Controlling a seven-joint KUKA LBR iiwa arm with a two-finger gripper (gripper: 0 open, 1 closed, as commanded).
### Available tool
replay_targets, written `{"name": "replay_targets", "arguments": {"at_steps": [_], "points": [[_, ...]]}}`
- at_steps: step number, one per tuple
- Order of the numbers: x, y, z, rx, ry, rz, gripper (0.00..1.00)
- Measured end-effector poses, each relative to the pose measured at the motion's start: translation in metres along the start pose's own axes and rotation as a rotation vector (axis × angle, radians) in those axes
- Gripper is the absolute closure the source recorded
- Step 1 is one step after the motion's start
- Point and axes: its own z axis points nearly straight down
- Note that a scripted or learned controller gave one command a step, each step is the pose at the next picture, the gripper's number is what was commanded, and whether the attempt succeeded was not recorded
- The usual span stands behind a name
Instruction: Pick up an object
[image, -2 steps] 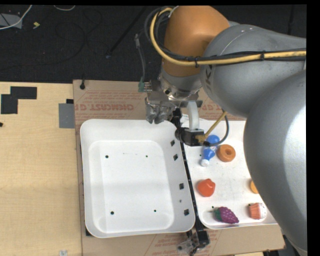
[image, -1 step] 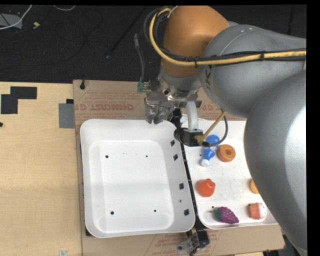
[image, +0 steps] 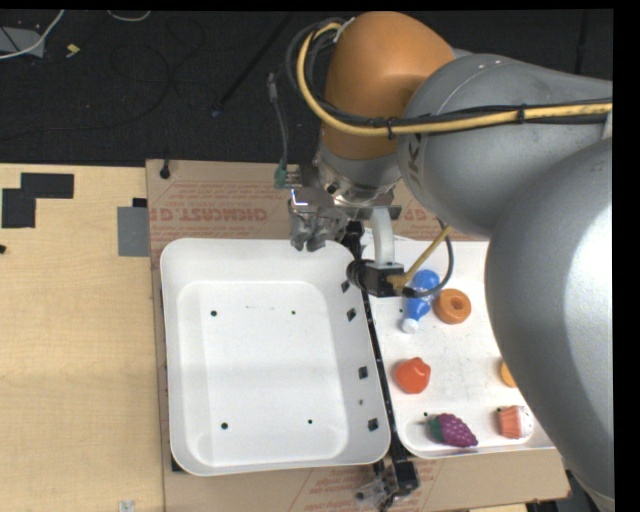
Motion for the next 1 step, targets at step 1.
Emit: {"name": "replay_targets", "arguments": {"at_steps": [1], "points": [[0.0009,-0.0001,-0.0001,0.0,0.001,-0.003,1.0]]}}
